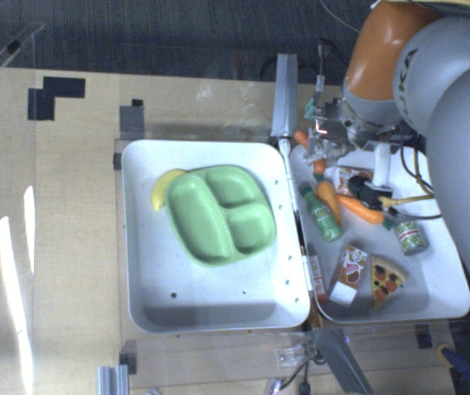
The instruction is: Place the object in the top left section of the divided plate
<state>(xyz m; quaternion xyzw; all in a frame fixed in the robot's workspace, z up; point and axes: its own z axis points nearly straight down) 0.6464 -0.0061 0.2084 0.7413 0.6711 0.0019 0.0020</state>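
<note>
The green divided plate (pixel 221 212) lies tilted in the left white bin (pixel 152 303), with three sections. A yellow banana (pixel 164 188) peeks out from under the plate's upper left edge. My gripper (pixel 323 141) hangs low over the upper left corner of the right bin (pixel 432 303), close to the wall between the bins. Small orange-red pieces (pixel 301 137) show right beside it, and I cannot make out whether they are held. Just below it lie two carrots (pixel 358 210) and a green bottle (pixel 323 215).
The right bin also holds a small green can (pixel 411 236), a pizza slice (pixel 385 280), a red and white carton (pixel 351 271) and a white packet (pixel 355 178). The arm's big grey body covers the right bin's right side. A metal post (pixel 284 97) stands behind the bins.
</note>
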